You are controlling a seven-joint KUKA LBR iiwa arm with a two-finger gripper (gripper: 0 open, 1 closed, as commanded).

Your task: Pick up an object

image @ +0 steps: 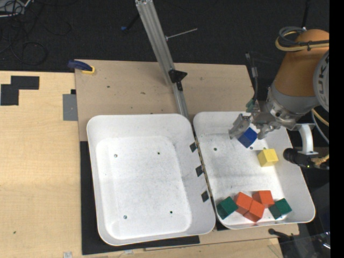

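claw (248, 130) closed on blue block (248, 138), lifted over right bin (226, 160). could slip out if grip only on a corner, then fall back beside yellow block (267, 157). red and green blocks (252, 204) crowded at near edge. wooden bench (37, 160), dark floor with cables behind.

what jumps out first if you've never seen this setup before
The grey arm with its orange band reaches in from the right, its end effector over the right bin with a blue block between its fingers. A yellow cube lies nearby, and orange and green blocks crowd the near edge.
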